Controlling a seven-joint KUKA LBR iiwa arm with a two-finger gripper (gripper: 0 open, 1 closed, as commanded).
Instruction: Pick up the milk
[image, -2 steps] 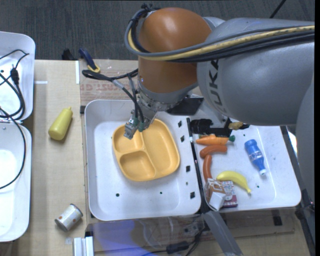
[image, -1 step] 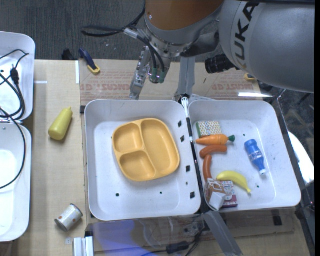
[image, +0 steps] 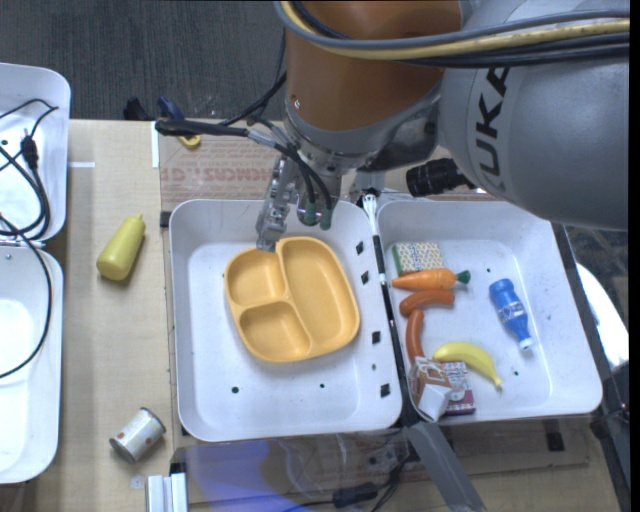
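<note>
The milk carton (image: 443, 387), a small brown-and-white box with a picture printed on its face, lay tipped on its side at the near left corner of the right bin (image: 560, 395), its white gabled end pressed against the bin's near wall. As a paperboard pack it looked light and fairly stiff along its flat sides, though likely to dent under a hard squeeze, and its coated skin could slip. The surest hold appeared to be across the two broad flat faces near mid-body, away from the folded top. A banana (image: 470, 358) lay just beside it toward the bin's middle, and a sausage (image: 415, 334) ran along the left wall, close enough to crowd a descent. Farther back sat a carrot (image: 430, 281), a patterned green packet (image: 417, 256) and a blue bottle (image: 510, 311). The claw (image: 268, 238) hung well apart, over the far edge of the left bin (image: 200, 330), at the rim of a yellow divided plate (image: 291, 298); whether it was released or clenched could not be told. A yellow squeeze bottle (image: 121, 248) and a small can (image: 136, 433) lay on the surface at its left.
</note>
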